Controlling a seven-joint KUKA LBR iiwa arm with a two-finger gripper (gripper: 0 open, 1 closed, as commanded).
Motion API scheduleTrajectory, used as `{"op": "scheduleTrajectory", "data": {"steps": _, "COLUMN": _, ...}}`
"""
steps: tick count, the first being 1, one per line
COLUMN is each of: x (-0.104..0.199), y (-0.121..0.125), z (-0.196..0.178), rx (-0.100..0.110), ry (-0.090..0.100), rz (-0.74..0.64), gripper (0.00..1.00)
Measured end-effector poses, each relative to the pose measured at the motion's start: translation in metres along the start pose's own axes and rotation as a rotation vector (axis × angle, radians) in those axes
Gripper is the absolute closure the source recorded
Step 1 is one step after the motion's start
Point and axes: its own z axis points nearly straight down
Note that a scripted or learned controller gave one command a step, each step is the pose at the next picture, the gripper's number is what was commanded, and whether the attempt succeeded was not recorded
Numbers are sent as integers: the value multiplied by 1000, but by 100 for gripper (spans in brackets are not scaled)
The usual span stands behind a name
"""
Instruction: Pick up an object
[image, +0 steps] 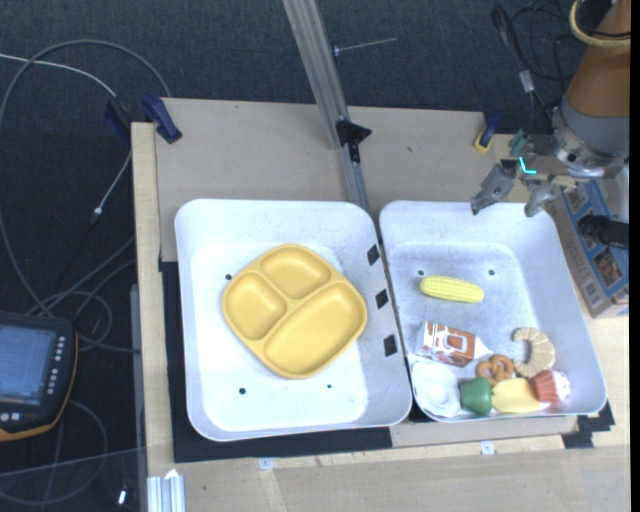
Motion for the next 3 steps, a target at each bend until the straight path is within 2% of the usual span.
{"op": "scheduleTrajectory", "data": {"steps": 2, "x": 1, "y": 2, "z": 85, "rx": 4, "ry": 1, "rz": 1, "gripper": 0}}
{"op": "scheduleTrajectory", "data": {"steps": 3, "x": 4, "y": 2, "z": 149, "rx": 7, "ry": 2, "rz": 1, "gripper": 0}}
